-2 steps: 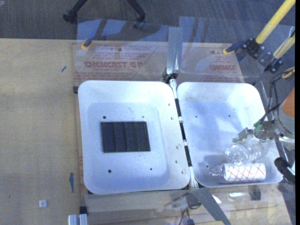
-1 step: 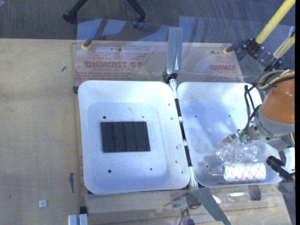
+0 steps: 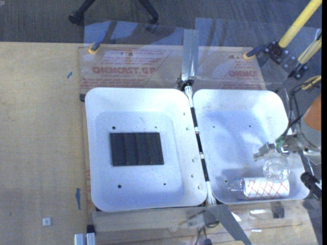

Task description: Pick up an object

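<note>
A clear plastic bottle (image 3: pixel 261 187) with a white, red-hatched label lies on its side along the front wall of the right bin (image 3: pixel 230 111). Just behind it stands a small clear glass (image 3: pixel 276 169). A dark ribbed rectangular block (image 3: pixel 137 148) lies flat in the middle of the left bin (image 3: pixel 102 106). My gripper (image 3: pixel 269 149) reaches in from the right edge and hangs low over the right bin's near-right part, just behind the glass and apart from the bottle. Nothing shows as held in it.
The two white bins sit side by side with a hinged seam (image 3: pixel 198 142) between them. Yellow-handled clamps (image 3: pixel 286 45) stand at the back right, and a clear sheet (image 3: pixel 133 65) lies behind the bins. Bare wooden bench (image 3: pixel 41 137) spreads to the left.
</note>
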Available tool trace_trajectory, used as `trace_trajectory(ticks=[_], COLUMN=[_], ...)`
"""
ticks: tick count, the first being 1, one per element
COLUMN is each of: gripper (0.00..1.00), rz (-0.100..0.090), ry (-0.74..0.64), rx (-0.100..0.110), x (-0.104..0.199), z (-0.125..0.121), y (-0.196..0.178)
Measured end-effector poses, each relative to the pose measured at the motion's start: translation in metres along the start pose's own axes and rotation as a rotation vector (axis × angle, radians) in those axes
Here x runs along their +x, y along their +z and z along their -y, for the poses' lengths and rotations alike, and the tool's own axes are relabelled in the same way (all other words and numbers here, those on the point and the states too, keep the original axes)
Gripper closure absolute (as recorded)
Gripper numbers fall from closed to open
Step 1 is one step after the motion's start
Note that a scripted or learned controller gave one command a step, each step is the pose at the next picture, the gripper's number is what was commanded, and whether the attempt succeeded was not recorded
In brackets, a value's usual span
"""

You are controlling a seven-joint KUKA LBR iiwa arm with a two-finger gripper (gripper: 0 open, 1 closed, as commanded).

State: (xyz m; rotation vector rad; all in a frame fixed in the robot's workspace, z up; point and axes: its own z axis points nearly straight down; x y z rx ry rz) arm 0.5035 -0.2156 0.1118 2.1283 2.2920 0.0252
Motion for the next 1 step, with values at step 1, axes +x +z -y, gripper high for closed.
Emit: trace_trajectory(ticks=[1], gripper=[0.0], rz=[0.005], ry=[-0.149], rx=[-0.027], x=[0.0009], z=[0.0042], y=[0.0061])
